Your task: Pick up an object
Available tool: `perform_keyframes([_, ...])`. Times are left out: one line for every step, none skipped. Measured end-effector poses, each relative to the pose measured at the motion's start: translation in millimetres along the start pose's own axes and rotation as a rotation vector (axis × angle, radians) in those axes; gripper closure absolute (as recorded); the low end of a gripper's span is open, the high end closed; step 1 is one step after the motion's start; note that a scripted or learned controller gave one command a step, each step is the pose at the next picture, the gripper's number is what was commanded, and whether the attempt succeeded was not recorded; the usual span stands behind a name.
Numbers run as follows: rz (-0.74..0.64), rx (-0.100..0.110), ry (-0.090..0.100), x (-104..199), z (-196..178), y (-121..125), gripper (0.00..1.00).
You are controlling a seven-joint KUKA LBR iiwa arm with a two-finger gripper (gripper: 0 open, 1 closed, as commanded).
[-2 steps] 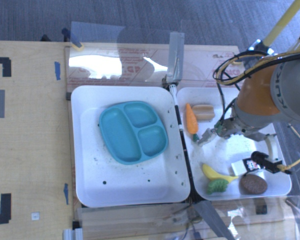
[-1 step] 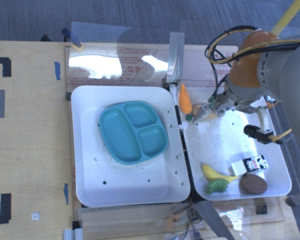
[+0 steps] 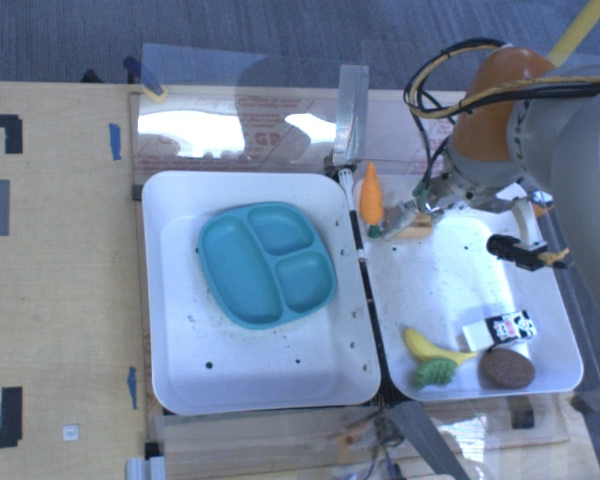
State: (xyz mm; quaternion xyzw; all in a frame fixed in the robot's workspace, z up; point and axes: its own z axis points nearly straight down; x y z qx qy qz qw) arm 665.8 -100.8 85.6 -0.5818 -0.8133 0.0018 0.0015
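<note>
Two shallow white bins sit side by side on the table. The left bin (image 3: 170,368) holds one blue three-compartment plastic plate (image 3: 268,263). The right bin (image 3: 570,358) holds one orange toy carrot (image 3: 371,196) at its far-left corner, plus one yellow banana (image 3: 427,345), one green broccoli piece (image 3: 435,372), one brown round lump (image 3: 507,368) and one black-and-white carton (image 3: 510,326) along its near edge. Its middle lies open. The pincer (image 3: 412,218) is beside the carrot; I cannot tell how far it is open.

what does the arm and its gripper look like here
The arm is bulky and grey with a rounded orange band above the wrist. Black and yellow cables loop out around that orange section. The gripper is a small metallic grey assembly at the arm's end.
</note>
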Motion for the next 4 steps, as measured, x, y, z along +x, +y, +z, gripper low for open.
perform_keyframes([-0.001, 0.000, -0.002, 0, -9, 0, 1.00])
perform_keyframes([0.333, -0.001, 0.000, -40, 1, -24, 1.00])
perform_keyframes([0.249, 0.005, -0.001, -25, 1, -10, 1.00])
perform_keyframes([0.160, -0.016, -0.001, 51, -105, 21, 1.00])
